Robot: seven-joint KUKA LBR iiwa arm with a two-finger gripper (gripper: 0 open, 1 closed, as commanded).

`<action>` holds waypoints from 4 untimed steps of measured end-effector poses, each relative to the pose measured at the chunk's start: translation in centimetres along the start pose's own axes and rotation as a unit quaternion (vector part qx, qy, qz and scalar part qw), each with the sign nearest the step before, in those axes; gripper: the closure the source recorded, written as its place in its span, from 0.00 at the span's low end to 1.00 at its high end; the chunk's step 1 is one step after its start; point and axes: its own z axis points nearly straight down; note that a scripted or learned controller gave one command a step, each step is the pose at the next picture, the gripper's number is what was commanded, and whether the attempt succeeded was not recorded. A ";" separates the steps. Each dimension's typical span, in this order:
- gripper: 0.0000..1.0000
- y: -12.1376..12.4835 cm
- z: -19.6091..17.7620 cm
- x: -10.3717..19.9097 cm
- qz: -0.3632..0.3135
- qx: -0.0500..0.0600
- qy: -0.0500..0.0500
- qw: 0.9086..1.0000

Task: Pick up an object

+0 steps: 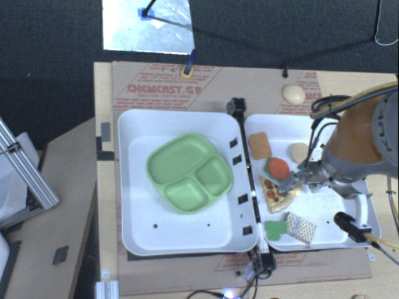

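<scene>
Nearby, triangular pepperoni-dotted pizza slice [277, 195]

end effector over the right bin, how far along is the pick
Done: the arm has reached into the right bin, and the end effector sits low over the pizza slice toy, beside the red tomato. In hand: nothing visibly lifted; whether it grips the slice cannot be told. Left: securing an object and raising it. The green divided plate lies in the left bin.
</scene>
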 end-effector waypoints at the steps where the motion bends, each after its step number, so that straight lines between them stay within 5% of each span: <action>1: 0.00 0.2 2.0 0.1 0.000 -0.002 0.001 1.000; 2: 1.00 0.5 0.7 0.1 -0.001 -0.007 0.001 1.000; 4: 1.00 1.3 -9.8 -0.8 -0.001 -0.004 -0.001 1.000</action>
